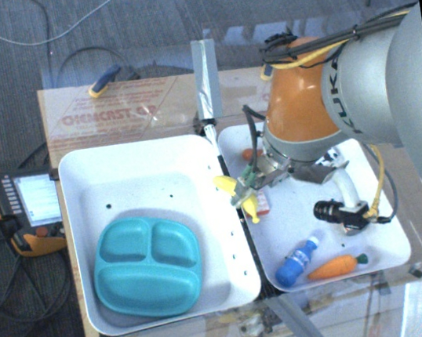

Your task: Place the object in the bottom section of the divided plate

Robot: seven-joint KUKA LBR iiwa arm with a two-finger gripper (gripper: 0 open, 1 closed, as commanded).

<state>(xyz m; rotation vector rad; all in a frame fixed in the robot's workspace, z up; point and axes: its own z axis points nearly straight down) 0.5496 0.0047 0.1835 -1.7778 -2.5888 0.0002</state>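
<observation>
From here I see the pincer (pixel 243 188) over the wall between the two bins, pinching a yellow object (pixel 226 184) right at that edge. The teal divided plate (pixel 148 266) lies low in the left bin (pixel 77 173), with bare white floor above it. In the right bin (pixel 395 250), a blue bottle (pixel 296 262) and a carrot (pixel 336 266) crowd the near rim.

We've got the divided plate (pixel 148 266) sitting in the left bin (pixel 99 161), toward its near end. In the right bin (pixel 392 234), a bottle (pixel 296 262) lies just left of a carrot (pixel 336 266), both along the near edge.
</observation>
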